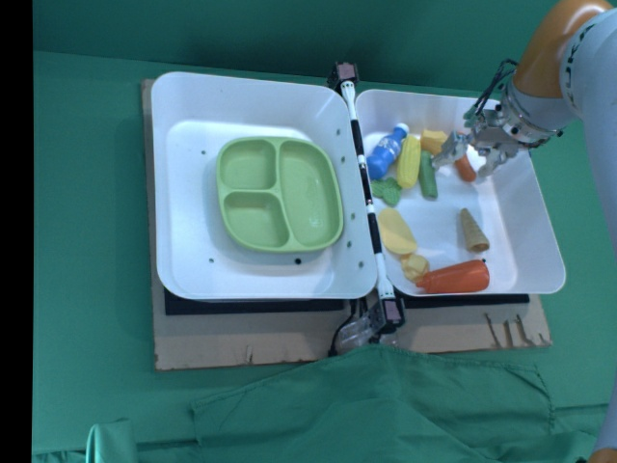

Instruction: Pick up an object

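My gripper point(472, 156) hangs over the back part of the right bin point(540, 258). It is open, its fingers spread wide to either side of a small orange-red piece point(466, 170) that lies on the bin floor between them without touching them. Just left of it are a yellow-orange chunk point(434, 141), a green pod point(427, 176), a yellow corn cob point(410, 160) and a blue bottle point(386, 150). Nearer the front lie a tan cone point(472, 230), a long red-orange piece point(455, 277), a pale yellow piece point(396, 230) and a small yellow lump point(415, 265).
The left bin point(183, 258) holds a light green divided plate point(280, 193). A black-and-white bar point(364, 186) runs between the two bins. A green leaf toy point(388, 192) lies beside that bar. Green cloth point(386, 403) is bunched at the bench's front.
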Controlling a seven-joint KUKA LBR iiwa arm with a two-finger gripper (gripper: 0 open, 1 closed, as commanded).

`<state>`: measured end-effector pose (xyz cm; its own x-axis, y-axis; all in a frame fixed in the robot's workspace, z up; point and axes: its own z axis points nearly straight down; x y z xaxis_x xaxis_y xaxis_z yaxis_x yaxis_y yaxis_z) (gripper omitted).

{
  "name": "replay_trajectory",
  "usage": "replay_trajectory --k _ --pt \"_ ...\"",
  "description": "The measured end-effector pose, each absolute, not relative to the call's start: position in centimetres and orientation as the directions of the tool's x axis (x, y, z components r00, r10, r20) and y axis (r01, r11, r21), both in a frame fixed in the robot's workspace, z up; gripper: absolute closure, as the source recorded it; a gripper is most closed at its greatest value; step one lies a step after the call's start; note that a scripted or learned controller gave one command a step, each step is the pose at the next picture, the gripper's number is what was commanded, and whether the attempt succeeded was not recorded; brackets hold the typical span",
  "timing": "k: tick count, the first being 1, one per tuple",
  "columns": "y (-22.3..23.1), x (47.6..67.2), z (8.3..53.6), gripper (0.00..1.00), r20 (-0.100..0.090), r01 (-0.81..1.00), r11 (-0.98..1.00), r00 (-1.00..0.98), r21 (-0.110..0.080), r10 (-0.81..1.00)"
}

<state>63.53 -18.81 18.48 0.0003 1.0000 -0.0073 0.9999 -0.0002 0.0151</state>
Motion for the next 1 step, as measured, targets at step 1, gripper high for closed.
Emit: replay_trajectory --k 1 --pt "-18.97 63.53 20.06 1.0 -0.012 1.0 -0.005 0.005 0.025 1.0"
